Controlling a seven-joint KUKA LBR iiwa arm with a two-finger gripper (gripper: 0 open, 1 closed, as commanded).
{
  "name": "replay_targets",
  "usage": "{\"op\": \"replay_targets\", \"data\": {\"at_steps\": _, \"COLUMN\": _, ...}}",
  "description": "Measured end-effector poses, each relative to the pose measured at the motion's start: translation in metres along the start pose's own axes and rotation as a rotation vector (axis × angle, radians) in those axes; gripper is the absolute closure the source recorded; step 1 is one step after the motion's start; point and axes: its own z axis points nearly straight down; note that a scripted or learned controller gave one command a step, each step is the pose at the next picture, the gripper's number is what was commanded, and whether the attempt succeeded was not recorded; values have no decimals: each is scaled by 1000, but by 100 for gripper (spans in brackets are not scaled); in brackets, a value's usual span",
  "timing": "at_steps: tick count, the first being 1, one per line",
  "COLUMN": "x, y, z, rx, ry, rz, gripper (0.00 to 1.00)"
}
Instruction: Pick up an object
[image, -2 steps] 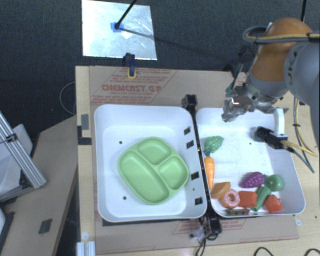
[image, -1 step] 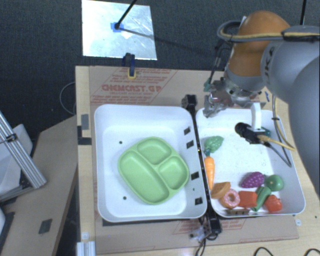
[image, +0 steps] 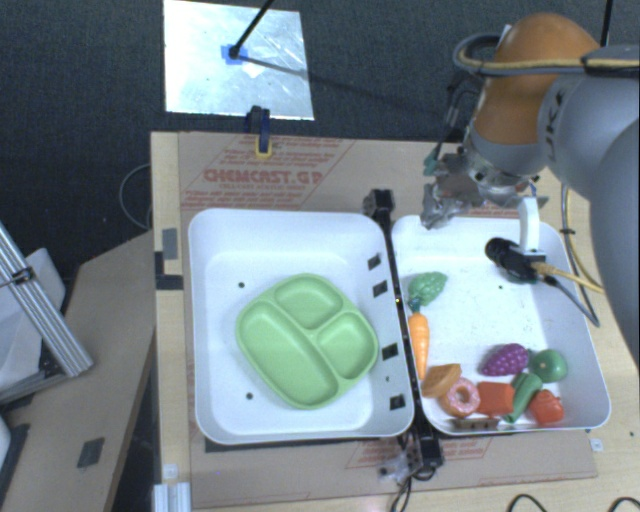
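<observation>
Over right bin's far edge: gripper (image: 441, 212), finger state cannot be told.
Toy food — carrot (image: 419, 342), grapes (image: 506, 358), donut (image: 462, 398) — crowds near corner; far floor open.

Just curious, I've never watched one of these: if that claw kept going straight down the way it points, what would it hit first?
Probably bare floor at the back of the right bin. The gripper hangs above that spot; the toys lie nearer the front. Depth is hard to judge.
</observation>
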Motion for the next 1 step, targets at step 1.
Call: {"op": "replay_targets", "data": {"at_steps": 1, "x": 4, "y": -15, "z": -4, "rx": 3, "ry": 0, "rz": 1, "gripper": 100}}
